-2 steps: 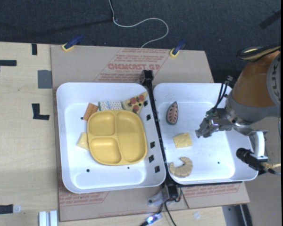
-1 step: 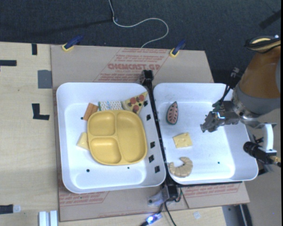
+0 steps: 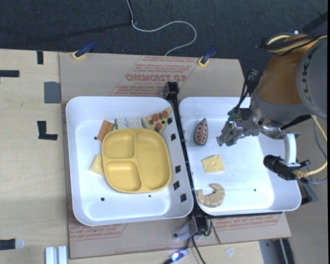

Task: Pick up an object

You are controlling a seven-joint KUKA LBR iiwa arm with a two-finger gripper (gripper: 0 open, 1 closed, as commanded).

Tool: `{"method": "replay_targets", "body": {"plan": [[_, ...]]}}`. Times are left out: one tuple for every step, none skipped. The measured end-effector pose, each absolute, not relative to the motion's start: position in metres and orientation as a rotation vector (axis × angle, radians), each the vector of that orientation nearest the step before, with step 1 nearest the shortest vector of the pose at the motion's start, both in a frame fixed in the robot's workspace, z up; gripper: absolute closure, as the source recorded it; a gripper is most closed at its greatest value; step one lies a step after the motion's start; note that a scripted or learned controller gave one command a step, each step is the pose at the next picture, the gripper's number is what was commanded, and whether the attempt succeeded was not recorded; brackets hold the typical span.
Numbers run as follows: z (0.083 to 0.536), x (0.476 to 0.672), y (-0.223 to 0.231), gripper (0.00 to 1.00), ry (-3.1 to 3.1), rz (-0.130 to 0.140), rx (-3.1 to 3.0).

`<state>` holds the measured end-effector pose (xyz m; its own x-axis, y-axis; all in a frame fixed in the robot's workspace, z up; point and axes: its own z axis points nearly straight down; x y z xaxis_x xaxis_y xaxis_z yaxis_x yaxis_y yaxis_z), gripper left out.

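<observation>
Watermelon slice (image 3: 201, 131), the red toy wedge with a green rind, is lying in the upper left part of the right white bin (image 3: 275, 202), close to the divider between the bins. Its long axis is running up and down the frame. Your gripper (image 3: 229, 135) is hovering just to the right of it, at about the same height in the frame, nothing between the two. You are looking at the nearest candidate, in my judgement: a short shift toward frame left should put the gripper over it. Grasp state: I cannot tell. The flat yellow cheese square (image 3: 212, 163) is sitting lower, below the gripper, and the pale curled croissant-like piece (image 3: 212, 194) is lying near the bottom edge.
</observation>
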<state>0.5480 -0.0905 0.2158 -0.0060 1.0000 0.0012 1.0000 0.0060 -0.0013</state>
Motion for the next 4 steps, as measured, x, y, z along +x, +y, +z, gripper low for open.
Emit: {"method": "replay_targets", "body": {"plan": [[0.211,0.576,-0.048,1.00,-2.228,0.000,-2.213],[0.217,0.606,-0.031,1.00,-2.227,-0.001,-2.217],[0.216,0.602,-0.035,1.00,-2.222,0.004,-2.220],[0.228,0.590,-0.037,1.00,-2.222,0.002,-2.218]]}}
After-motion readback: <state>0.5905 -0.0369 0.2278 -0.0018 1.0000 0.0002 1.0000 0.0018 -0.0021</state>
